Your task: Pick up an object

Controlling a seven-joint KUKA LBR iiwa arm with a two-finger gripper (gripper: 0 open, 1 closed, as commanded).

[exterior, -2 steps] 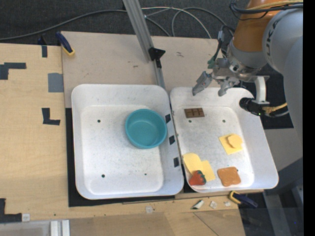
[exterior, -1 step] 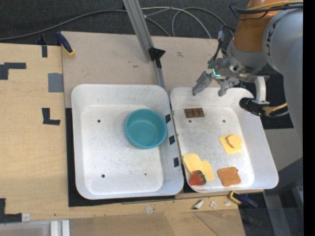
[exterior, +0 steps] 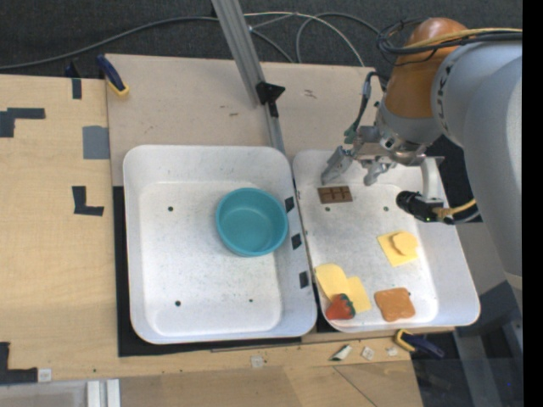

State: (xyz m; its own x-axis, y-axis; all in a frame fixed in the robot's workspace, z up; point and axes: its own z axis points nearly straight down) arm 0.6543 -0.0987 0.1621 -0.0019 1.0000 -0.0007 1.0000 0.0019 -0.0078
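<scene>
Grey arm (exterior: 475,100), smooth casing with orange band, reaches in from right; two shallow white bins side by side, speckled plastic. Left bin (exterior: 170,253) holds round teal bowl (exterior: 251,220), glossy. Right bin (exterior: 441,270): gripper (exterior: 355,170) hangs over its top end, fingers spread apart, nothing between them. Just below it a small brown ridged rectangle (exterior: 334,195), possibly chocolate, lying flat. Further down: yellow wedge (exterior: 399,247), flat yellow slice (exterior: 341,283) touching a red piece (exterior: 339,307), tan toast-like square (exterior: 394,303)
</scene>
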